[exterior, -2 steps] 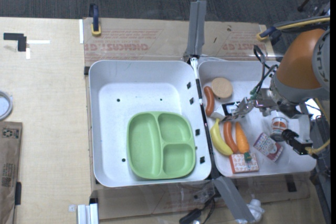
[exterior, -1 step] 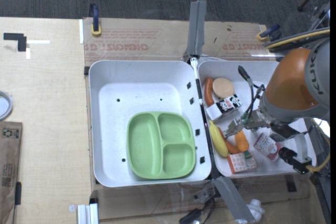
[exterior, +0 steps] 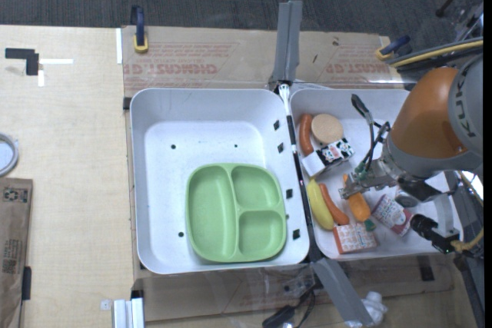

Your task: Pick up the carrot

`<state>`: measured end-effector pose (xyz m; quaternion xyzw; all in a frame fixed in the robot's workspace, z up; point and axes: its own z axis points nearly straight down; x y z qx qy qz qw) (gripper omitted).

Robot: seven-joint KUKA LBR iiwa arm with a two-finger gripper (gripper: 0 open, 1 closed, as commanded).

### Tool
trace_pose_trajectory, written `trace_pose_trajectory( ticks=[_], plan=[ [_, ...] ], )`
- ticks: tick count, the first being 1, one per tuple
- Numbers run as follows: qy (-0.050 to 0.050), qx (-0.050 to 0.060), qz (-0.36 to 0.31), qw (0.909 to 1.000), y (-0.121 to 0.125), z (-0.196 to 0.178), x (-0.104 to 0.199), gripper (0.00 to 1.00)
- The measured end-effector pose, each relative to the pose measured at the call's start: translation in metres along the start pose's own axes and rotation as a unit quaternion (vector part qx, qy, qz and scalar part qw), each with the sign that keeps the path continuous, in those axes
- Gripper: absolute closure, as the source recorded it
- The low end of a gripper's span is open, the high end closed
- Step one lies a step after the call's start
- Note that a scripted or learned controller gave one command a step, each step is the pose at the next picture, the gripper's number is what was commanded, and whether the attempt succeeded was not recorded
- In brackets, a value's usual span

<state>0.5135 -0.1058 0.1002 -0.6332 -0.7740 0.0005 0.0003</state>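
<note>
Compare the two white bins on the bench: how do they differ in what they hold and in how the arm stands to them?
The left bin holds one thing, a green divided plate; the right bin holds many small things, among them a banana and the carrot. The arm reaches over the right bin, its gripper close above the carrot, while the left bin has no arm over it. Both are shallow, white and set side by side.

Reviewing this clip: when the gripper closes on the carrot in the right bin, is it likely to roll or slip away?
The carrot looks short, tapered and smooth, so it may squirt out of a pinch. It appears rigid, probably a light plastic toy. The banana and the flat carton lie close by, which may limit rolling.
</note>
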Motion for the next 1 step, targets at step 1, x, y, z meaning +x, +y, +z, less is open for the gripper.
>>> trace_pose_trajectory(
  ticks=[1],
  plan=[
    [0.0,0.0,0.053,0.9986,-0.0096,-0.0923,0.0638,1.0]
  ],
)
